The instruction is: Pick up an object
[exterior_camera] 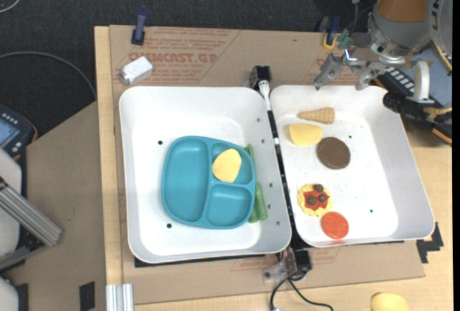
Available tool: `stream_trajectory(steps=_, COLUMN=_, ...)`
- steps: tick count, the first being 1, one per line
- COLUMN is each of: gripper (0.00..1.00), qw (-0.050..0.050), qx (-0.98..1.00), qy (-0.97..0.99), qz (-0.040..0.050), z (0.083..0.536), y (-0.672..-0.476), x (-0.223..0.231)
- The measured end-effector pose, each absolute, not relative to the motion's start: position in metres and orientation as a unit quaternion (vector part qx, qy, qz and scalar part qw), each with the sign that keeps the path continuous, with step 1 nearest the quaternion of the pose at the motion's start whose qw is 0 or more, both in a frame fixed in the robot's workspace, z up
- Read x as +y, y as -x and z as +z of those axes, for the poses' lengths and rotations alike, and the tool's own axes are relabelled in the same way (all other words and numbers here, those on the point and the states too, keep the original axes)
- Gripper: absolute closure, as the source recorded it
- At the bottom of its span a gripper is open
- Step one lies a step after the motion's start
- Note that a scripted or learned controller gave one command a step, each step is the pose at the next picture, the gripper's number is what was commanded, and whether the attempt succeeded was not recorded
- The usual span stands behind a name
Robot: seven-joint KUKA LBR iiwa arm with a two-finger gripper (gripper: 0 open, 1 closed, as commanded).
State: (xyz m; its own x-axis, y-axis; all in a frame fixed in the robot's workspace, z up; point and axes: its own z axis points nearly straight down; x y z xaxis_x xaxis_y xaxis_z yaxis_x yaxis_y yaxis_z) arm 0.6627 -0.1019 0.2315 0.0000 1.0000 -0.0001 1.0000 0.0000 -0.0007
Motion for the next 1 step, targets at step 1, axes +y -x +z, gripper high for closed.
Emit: stream_trajectory(steps=1, gripper=0.0, qw=-0.004, qx=-0.706, qy=0.708, qz=-0.0017, z=0.318, y=-0.6467, x=-0.1348)
